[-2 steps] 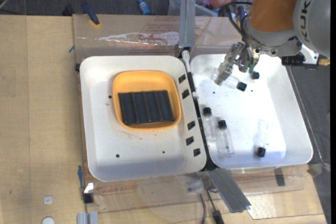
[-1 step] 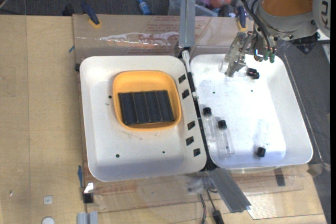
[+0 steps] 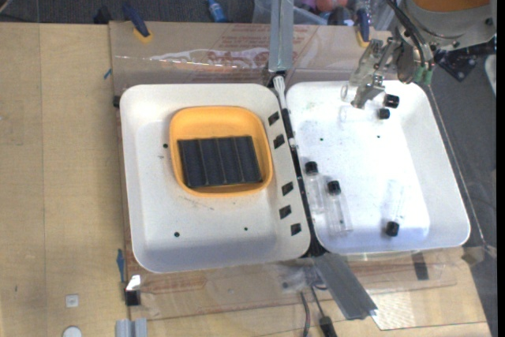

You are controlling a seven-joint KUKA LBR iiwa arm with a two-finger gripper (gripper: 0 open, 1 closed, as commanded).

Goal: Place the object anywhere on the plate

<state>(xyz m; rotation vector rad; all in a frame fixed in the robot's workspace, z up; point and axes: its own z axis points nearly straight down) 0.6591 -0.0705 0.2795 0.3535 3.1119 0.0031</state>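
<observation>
A grooved black block [image 3: 219, 162] already rests on the orange plate [image 3: 183, 125] in the left bin [image 3: 146, 237], while the gripper [image 3: 359, 93], fingers apart and empty, hangs over the right bin [image 3: 442, 162], beside clear vials [image 3: 335, 205].

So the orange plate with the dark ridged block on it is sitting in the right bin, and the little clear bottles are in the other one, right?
Not quite. The camera view shows the orange plate, with the dark ridged block on it, in the left bin. The clear bottles with black caps lie in the right bin, where the pincer hovers near the far edge.
</observation>
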